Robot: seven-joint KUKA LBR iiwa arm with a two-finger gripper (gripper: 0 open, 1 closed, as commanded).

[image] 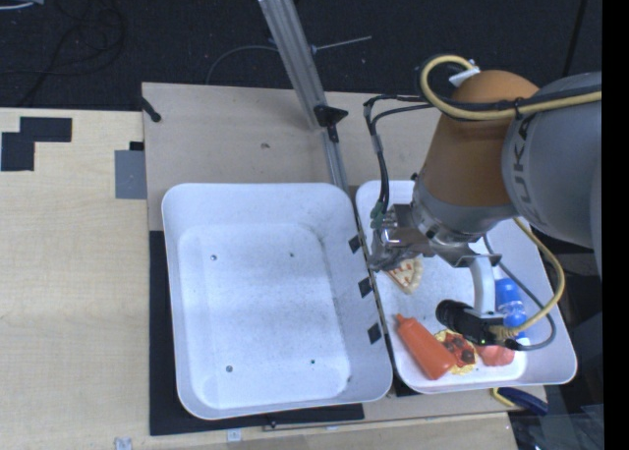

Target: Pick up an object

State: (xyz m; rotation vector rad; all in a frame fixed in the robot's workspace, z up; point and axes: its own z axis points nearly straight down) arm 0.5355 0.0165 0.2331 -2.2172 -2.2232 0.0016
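Starting from the left: plain wooden bench [69, 271] with a few dark patches on it, then the left bin [260, 301], white and shallow, sitting on a black mat. Behind it an aluminium rail [295, 55] leans up and away toward the back of the bench. A row of little black clips [366, 286] runs down the seam where the two bins meet.

All the pickable stuff is in the right bin [546, 350]. The gripper [391, 242] is down low at that bin's left wall, right by the clips, and a tan waffle-looking wedge [406, 274] pokes out just beneath it. They look to be touching or close to it, but honestly it can't be made out whether the gripper is open, closed, or actually has hold of that wedge.

Further toward the front there's an orange carrot-shaped toy [423, 347] lying at a slant, and just beside it a small red and yellow piece [462, 350] and a red lump [498, 357]. A blue object [508, 297] sits a bit behind those, partly hidden.

The arm [482, 153] comes in from the right, its orange band hanging over the back of the right bin.
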